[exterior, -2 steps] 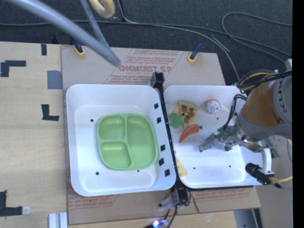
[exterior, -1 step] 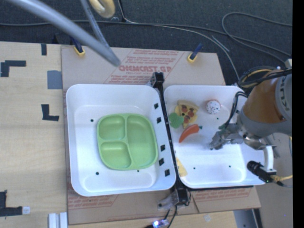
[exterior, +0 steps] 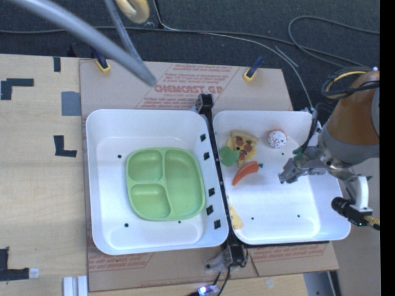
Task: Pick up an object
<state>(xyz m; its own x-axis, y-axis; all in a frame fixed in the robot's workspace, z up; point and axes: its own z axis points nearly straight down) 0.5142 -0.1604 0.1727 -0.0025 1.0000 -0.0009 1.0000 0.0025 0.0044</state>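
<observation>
The grey two-finger tool (exterior: 289,174) is positioned low over the right-hand shallow white plastic bin (exterior: 321,224), in its middle-right area, reaching in from the grey and orange arm (exterior: 352,125). Whether the tool is open or closed cannot be told from this view; nothing is visibly between its tips. Judgement: the placement suits an approach to one of the items to its left, none of which is yet lifted.

Contents of the right-hand bin: a slim orange toy carrot with a green top (exterior: 245,171) lies on the bin floor, near the tool but apart from it. Touching or just beside the carrot's upper end sits a yellow toy pizza slice with red spots (exterior: 242,143), with a small green piece (exterior: 229,157) against its lower left. A small white speckled ball (exterior: 276,139) rests near the back wall, apart from the rest. A small yellow fragment (exterior: 234,217) lies at the bin's left wall, near the front.

Contents of the left-hand shallow white plastic bin (exterior: 102,165): one light green plastic divided plate with three compartments (exterior: 165,184), lying flat at centre; the compartments hold nothing visible.

Both bins stand side by side on brown cardboard (exterior: 185,82) laid over the wooden bench (exterior: 37,184), divided by a black clip strip (exterior: 213,165), presumably to fix them in place.

Judgement: the carrot is the nearest candidate.
</observation>
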